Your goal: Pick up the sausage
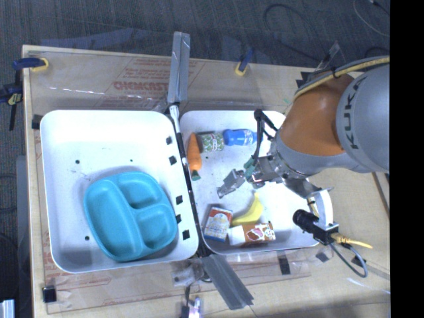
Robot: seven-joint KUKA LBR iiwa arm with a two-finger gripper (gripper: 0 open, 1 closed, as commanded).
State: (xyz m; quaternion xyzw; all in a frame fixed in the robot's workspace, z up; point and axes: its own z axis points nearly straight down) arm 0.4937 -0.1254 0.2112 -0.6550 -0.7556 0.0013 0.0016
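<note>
Currently | claw (230,183) open, nothing held; sausage (193,156) lies just up-left | advice: swing across, straddle its width; then descend

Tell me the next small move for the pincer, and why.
Probably shift the pincer toward the sausage, the orange piece lying along the right bin's left wall. The pincer hangs mid-bin, apart from it, with the banana just below.
</note>
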